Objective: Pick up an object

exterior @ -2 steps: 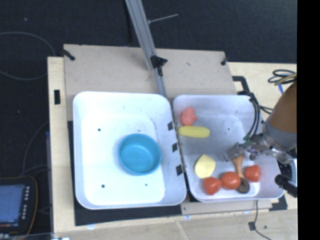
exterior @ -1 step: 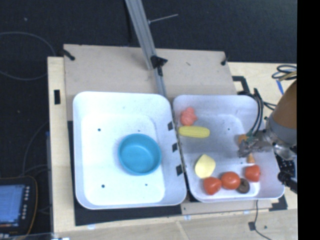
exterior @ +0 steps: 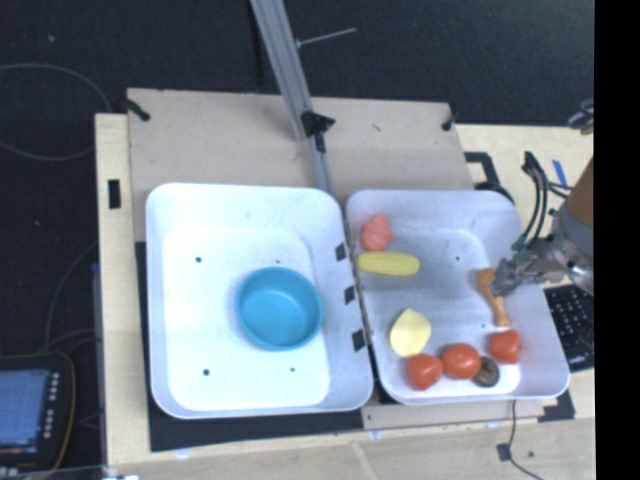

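End effector (exterior: 515,271) sits over the right edge of the right shallow white bin (exterior: 440,208), dark and blurred; whether it is apart or together cannot be told. Arm mostly cut off at the frame's right. Just beside it, at its lower left, lies a small orange elongated object (exterior: 493,301), shape hard to make out, partly overlapped by the end effector; contact not discernible.

Right bin contents: round red tomato-like piece (exterior: 505,345) near the orange object; two more red rounded pieces (exterior: 461,360) (exterior: 424,370) and a small dark brown lump (exterior: 487,372) along the near wall; pale yellow lemon-shaped piece (exterior: 409,332) at centre; yellow corn cob (exterior: 388,263) and pink rounded piece (exterior: 377,233) toward the left wall.

Left shallow white bin (exterior: 200,208): one blue round plastic bowl (exterior: 279,307), upright. Both bins rest on the pale wooden worktop (exterior: 230,128).
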`<state>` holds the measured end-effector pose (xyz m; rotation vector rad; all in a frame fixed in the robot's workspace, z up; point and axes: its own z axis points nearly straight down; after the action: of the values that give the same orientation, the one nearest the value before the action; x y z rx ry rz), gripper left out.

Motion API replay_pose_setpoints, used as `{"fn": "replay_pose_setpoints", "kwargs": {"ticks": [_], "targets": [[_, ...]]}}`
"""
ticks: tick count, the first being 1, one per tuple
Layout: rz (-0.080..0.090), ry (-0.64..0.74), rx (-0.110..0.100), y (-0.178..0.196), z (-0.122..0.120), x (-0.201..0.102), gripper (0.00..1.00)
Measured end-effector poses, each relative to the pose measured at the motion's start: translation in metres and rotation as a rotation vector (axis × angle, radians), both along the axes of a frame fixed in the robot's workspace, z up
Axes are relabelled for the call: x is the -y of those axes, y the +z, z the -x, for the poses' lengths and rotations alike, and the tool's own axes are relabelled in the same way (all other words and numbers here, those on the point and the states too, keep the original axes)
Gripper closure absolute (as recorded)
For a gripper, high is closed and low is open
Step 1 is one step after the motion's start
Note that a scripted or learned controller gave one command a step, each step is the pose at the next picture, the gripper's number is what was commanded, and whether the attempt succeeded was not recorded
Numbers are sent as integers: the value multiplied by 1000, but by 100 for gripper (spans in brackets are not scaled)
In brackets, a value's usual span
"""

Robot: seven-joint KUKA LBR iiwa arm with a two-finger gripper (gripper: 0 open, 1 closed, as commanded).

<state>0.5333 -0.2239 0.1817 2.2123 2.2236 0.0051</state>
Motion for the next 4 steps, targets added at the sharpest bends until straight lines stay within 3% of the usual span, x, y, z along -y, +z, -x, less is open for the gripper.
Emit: {"fn": "replay_pose_setpoints", "kwargs": {"ticks": [1,3,4], "targets": [[0,1,2,55,-2,1,100],[-4,6,-2,78,-9,-105,100],[-5,4,-11,69,-20,-160,100]]}}
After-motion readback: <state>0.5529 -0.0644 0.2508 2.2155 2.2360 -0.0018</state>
